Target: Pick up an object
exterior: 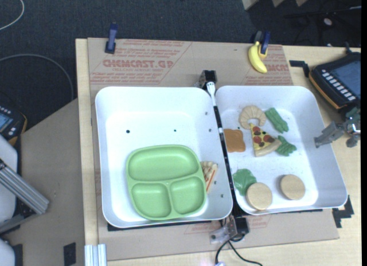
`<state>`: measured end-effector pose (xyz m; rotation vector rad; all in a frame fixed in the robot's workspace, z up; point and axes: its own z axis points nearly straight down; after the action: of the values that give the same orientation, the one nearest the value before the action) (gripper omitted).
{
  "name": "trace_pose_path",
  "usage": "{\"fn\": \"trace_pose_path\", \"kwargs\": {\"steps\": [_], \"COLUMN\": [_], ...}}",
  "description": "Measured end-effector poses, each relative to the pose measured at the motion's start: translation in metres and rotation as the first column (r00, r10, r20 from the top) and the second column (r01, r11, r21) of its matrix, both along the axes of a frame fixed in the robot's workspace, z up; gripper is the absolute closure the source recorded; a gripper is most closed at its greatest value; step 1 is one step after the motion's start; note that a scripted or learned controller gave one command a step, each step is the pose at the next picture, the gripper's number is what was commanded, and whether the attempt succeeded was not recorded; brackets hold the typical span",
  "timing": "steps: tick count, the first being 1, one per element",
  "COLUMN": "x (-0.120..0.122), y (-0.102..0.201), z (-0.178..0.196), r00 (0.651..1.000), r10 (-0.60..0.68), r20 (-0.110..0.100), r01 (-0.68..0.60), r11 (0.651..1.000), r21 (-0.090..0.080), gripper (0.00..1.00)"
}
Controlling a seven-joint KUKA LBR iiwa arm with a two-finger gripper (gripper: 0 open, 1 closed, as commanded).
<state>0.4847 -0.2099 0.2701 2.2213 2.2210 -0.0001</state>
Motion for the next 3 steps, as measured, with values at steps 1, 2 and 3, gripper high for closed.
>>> {"fn": "trace_pose_path", "kwargs": {"steps": [1,2,3], "x": [0.005,0.004,-0.004], "y": [0.065,0.062,0.151], "z": [0.138,0.141,0.192], "r00": [1.000,1.000,1.000], "r10": [0.009,0.002,0.011], "r20": [0.019,0.006,0.010], "r01": [-0.009,-0.002,-0.011], "r11": [1.000,1.000,1.000], "r21": [-0.002,-0.003,0.001], "gripper": [0.00,1.00,1.00]}}
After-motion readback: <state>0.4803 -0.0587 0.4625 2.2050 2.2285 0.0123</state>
